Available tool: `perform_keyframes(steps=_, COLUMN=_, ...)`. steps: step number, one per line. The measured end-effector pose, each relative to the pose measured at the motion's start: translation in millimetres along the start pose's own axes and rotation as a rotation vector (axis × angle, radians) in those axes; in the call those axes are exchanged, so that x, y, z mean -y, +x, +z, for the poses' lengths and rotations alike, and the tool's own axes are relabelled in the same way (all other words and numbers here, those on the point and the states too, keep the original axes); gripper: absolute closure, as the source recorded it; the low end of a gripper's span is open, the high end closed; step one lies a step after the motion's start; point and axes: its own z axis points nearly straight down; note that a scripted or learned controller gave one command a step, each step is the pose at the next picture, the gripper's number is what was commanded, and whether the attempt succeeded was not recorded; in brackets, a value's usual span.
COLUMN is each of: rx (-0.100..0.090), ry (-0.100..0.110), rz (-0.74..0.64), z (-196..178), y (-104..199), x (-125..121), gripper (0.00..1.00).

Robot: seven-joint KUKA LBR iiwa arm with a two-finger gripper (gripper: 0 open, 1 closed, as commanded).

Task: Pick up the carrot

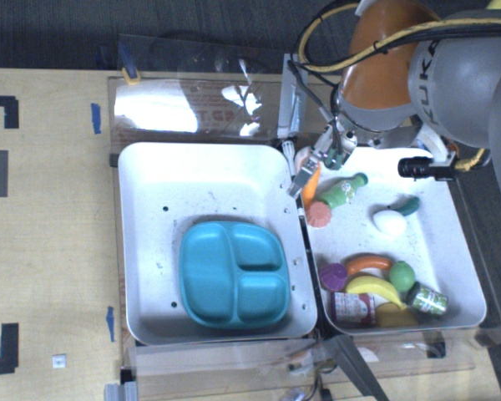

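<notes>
1. The carrot (311, 183) stands tilted at the right bin's (472, 261) near-left wall, by the divider, its upper end partly hidden by the tool (307, 174).
2. The tool's fingers are clamped on the carrot's top.
3. Just beside it lie a pink disc (319, 214) and a green bottle (342, 191).
4. "KUKA" lettering on the arm (451, 65) is cut off; the can's (351, 307) label is unreadable.
5. A blue tray (232, 274) sits in the left bin (150, 182).
</notes>
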Motion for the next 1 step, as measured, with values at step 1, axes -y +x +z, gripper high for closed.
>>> perform_keyframes(steps=1, rx=0.001, ry=0.000, rz=-0.415, z=-0.3, y=-39.6, x=54.4, gripper=0.00)
